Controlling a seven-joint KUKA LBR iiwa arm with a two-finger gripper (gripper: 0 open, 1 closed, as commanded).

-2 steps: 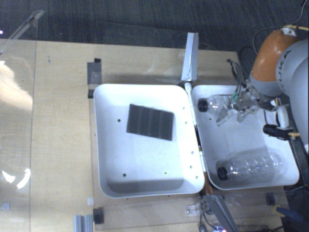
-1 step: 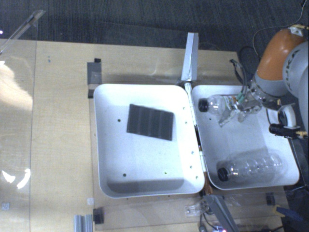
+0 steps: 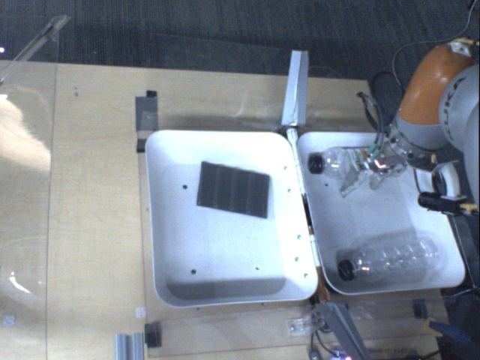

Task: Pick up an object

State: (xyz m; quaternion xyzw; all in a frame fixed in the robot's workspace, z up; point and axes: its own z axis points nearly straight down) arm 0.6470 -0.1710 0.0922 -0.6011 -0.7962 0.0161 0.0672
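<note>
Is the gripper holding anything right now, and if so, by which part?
Cannot be told. The gripper sits at the upper clear bottle in the right bin, near the bottle's base end, but any grip is unclear.

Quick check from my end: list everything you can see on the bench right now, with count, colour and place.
white bins: 2, white, side by side on the bench, left bin, right bin
ribbed pad: 1, dark grey, flat in the left bin, toward its far side
clear plastic bottles: 2, transparent with black caps, both lying in the right bin; one at the far end by the gripper, one at the near end
bench: 1, light wood
arm: 1, grey with orange band, reaching in from the right
gripper: 1, low over the far bottle; hold cannot be judged
</note>
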